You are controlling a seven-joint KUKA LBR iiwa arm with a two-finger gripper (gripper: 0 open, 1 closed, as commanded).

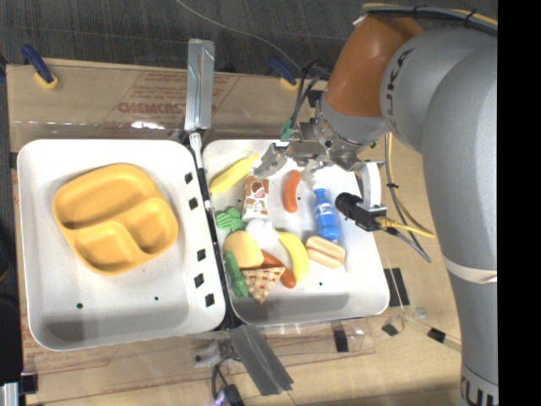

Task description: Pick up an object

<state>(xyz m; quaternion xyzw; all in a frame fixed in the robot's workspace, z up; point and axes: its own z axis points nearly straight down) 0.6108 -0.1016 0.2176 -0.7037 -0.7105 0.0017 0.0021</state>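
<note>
The right bin point(363, 290) holds several toy foods: a red sausage point(292, 191), a blue bottle point(325, 215), a hot dog point(325, 251), a banana point(295, 255), a small printed carton point(256, 200), a yellow corn-like piece point(232, 174), a bun point(243, 248) and green pieces point(228, 220). My gripper point(292, 156) hangs over the far part of this bin, just above the red sausage's upper end. It is open, its fingers apart with nothing between them. The wrist hides the bin's far right corner.
The left bin point(51, 311) holds a yellow divided tray point(116, 216). A metal divider point(199, 83) stands between the bins at the back. A black cable fitting point(355, 208) juts from the arm over the right bin's edge.
</note>
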